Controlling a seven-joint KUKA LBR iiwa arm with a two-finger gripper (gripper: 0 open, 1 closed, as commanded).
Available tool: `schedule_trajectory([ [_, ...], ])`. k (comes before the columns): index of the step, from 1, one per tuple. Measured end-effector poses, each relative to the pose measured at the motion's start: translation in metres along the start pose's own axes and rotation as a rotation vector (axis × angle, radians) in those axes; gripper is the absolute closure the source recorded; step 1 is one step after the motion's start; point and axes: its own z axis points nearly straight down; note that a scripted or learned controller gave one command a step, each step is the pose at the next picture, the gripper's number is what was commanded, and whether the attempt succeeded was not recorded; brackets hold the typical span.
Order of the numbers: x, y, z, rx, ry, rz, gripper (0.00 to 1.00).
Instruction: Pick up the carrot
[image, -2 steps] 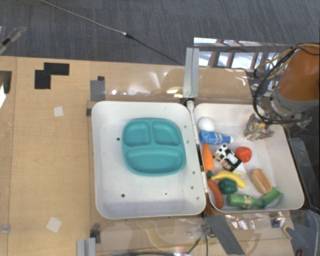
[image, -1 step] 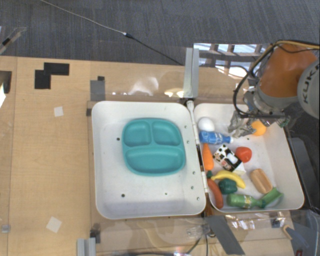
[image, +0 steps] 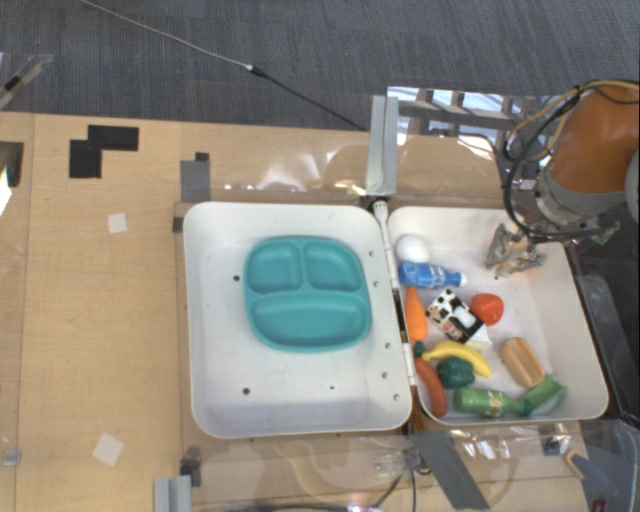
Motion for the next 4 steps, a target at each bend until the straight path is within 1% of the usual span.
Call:
schedule_trajectory([
  [1,-0.073,0.062,-0.022,-0.010,0.004,0.301,1.00],
  [2,-0.051,0.037,-0.279,0.000,-0.003,0.332,1.00],
  [3,-0.051,0.038,-0.272,-0.011,0.004,0.331,0.00],
  [4,-0.005,0.006,-0.177,-0.021,0.011,0.200,0.00],
])
